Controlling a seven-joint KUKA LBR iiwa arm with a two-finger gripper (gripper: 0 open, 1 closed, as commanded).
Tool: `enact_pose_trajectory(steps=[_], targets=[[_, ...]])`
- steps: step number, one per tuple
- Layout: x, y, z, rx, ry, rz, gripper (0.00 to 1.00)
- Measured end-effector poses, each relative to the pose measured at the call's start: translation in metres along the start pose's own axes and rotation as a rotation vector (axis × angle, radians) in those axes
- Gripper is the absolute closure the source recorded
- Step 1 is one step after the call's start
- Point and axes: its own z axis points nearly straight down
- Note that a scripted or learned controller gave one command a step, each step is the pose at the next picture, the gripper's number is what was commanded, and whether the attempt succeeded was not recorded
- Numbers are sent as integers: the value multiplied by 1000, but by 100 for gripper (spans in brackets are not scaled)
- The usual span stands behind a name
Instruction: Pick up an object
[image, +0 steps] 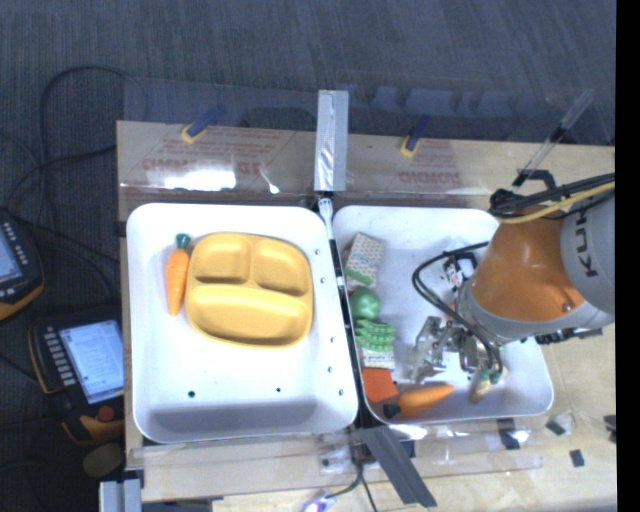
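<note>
Gripper (436, 358) sat low in right bin (520, 400), fingers apart, nothing between them. Orange carrot (424, 398) lay just below the fingertips, touching or barely apart, can't tell. Left bin (145, 330) held yellow divided tray (248, 288) and a second carrot (177, 278).

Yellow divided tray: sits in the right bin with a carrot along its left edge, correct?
Not quite. In the camera view, the yellow divided tray sits in the left bin, not the right one. The rest holds: a carrot lies along its left edge. The right bin is where the arm reaches.
</note>
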Motion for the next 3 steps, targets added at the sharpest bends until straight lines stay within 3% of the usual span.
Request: enact_pose_trajectory(steps=[1, 2, 3], targets=[[-28, -99, 1, 2, 2, -217, 100], [-19, -97, 0, 3, -4, -208, 100], [-22, -99, 2, 1, 14, 62, 100]])
